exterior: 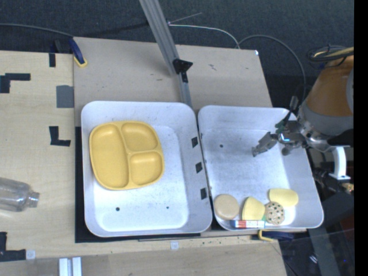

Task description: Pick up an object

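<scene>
A: Where's the gripper (265, 145)?

B: Over the right bin (230, 125), upper half, reaching in from 3 o'clock. The arm's orange band (330, 91) sits just off the bin's right rim.

A: Claw state?

B: Can't tell. The tip is a small dark shape against the white floor, too small to read. Nothing visible in it.

A: Objects to pick?

B: All bunched along the right bin's 6 o'clock wall. A tan round cookie (226, 206) at the left, a yellow wedge (252, 209) just beside it, then a chocolate-chip cookie (275, 213) touching the wedge. A yellow chip-shaped piece (283, 197) lies at 12 o'clock of the chip cookie. A thin red-and-white stick (248, 224) lies flat along the rim below them.

A: Gripper near any of those?

B: No, well apart. The cluster is at 6 o'clock from the tip, with bare bin floor between.

A: Left bin (98, 211)?

B: A yellow three-compartment tray (125, 154) in its upper-left part, flat, untouched.

A: Anything else on the bench?

B: A clear plastic bottle (16, 194) lying on its side at 9 o'clock, outside the bins. A grey metal rail (158, 25) runs diagonally in from 12 o'clock.
</scene>
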Tool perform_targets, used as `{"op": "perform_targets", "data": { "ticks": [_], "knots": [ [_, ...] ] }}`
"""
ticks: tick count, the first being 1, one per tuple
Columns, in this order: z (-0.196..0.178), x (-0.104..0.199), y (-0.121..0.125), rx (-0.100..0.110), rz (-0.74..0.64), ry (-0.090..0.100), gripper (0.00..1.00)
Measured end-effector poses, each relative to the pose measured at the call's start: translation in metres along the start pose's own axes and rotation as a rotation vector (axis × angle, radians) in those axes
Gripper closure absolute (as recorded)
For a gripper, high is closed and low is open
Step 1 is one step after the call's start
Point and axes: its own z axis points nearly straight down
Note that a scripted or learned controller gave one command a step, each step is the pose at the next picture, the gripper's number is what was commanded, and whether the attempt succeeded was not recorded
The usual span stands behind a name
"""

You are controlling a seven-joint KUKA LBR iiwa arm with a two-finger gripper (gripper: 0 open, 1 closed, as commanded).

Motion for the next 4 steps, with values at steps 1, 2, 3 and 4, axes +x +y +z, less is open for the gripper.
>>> {"op": "perform_targets", "data": {
  "ticks": [1, 2, 3, 4],
  "knots": [
    [-0.010, 0.001, 0.000, 0.000, -0.002, 0.002, 1.00],
    [0.101, 0.019, -0.031, -0.003, 0.002, -0.003, 1.00],
    [0.099, 0.076, -0.056, -0.004, 0.000, -0.003, 1.00],
    [0.099, 0.076, -0.058, -0.007, 0.003, -0.004, 1.00]
  ]
}}
